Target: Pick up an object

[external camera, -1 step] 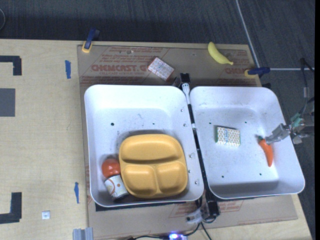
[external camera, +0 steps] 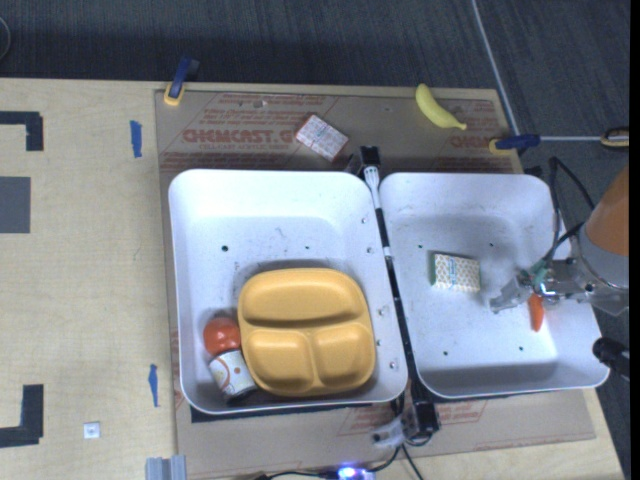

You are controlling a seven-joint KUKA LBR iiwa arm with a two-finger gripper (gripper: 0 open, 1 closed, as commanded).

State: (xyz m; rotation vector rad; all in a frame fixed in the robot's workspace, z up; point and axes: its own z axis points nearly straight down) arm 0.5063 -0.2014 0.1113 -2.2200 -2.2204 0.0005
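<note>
My gripper [external camera: 524, 290] is low over the right side of the right bin [external camera: 470, 203], reaching in from the right edge. A small orange carrot-like piece [external camera: 537, 314] sits directly under and against it; whether it is gripped cannot be made out. A small white and green packet [external camera: 455, 271] lies flat on the bin floor just left of the gripper, apart from it. In the left bin [external camera: 265, 200] lie a yellow compartment tray [external camera: 303, 328], a red-orange ball [external camera: 221, 335] and a small white can [external camera: 231, 373].
Beyond the bins, a yellow banana [external camera: 438, 108] and a pale patterned block [external camera: 321, 137] lie on the cardboard sheet. Blue clamps [external camera: 180, 78] hold the sheet's corners. A black divider [external camera: 385, 258] runs between the bins. Cables cross at the right.
</note>
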